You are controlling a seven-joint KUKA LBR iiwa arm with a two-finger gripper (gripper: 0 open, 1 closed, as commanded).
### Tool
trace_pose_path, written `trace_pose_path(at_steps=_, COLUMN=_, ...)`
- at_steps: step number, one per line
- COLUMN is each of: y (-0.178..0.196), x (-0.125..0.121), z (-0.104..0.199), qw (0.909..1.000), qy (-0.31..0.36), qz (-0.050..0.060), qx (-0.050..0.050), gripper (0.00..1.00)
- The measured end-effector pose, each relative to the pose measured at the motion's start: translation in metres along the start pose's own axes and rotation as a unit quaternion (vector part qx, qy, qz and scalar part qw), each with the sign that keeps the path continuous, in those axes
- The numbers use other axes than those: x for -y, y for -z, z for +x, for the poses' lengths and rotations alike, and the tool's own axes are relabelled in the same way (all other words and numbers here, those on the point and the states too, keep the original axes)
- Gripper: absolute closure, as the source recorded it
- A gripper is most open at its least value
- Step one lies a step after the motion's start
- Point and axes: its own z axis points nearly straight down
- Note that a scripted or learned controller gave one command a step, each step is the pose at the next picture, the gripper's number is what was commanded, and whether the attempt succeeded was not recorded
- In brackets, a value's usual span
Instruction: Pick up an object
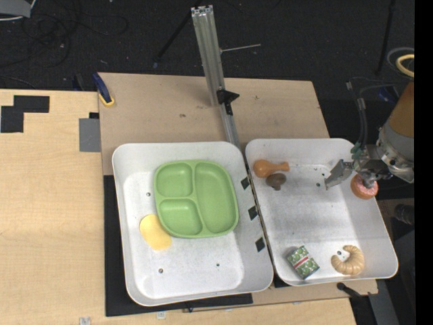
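Left bin (128, 263): a green divided plate (196, 199) lies flat toward the far side, with three compartments. A yellow piece (155, 233) sits just beside the plate's near-left corner, touching or slightly tucked under its rim.

Right bin (318, 242): at the far-left corner lies an orange pear-shaped piece (270, 167), with a small brown piece (276, 179) touching it on its near side. Toward the near edge rest a small green carton (302, 262), tilted, and, to its right, a tan croissant (348, 260), the two well apart from the far-side items.

Right edge: the arm (399, 137) reaches over the right bin's far-right rim. The gripper (348, 173) hangs above the bin floor there; whether its fingers are parted or closed cannot be told, and nothing is seen held in it. A pink doughnut (365, 187) sits just beside it at the rim.
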Motion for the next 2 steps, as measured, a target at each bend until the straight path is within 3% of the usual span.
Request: trace_pose_path(at_steps=2, y=-0.096, x=-0.007, z=0.003, qw=1.0000, qy=0.000, qz=-0.001, qx=0.000, gripper=0.00)
